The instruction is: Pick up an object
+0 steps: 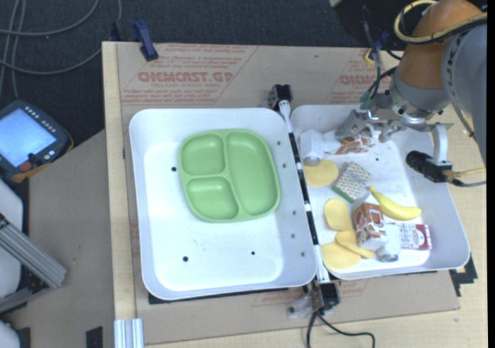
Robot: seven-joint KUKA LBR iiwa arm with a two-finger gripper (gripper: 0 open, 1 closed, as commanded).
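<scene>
The right bin (pixel 445 219) holds several objects. An orange-and-white packet (pixel 353 142) lies at its far end, and my gripper (pixel 373 124) hangs just above and to the right of it, low over the bin. Nearer the front lie a checkered packet (pixel 353 181), a yellow banana (pixel 397 206), a red-and-white carton (pixel 369 225) with a second small carton (pixel 411 237) beside it, and flat yellow slices (pixel 338 214). Nothing is visibly lifted off the bin floor.
The left bin (pixel 158 207) bears a green divided plate (pixel 229 174). A white cup-like piece (pixel 308 143) and a yellow disc (pixel 321 174) sit by the wall between the bins. The arm's orange band (pixel 433 29) and grey wrist overhang the right bin's far right corner.
</scene>
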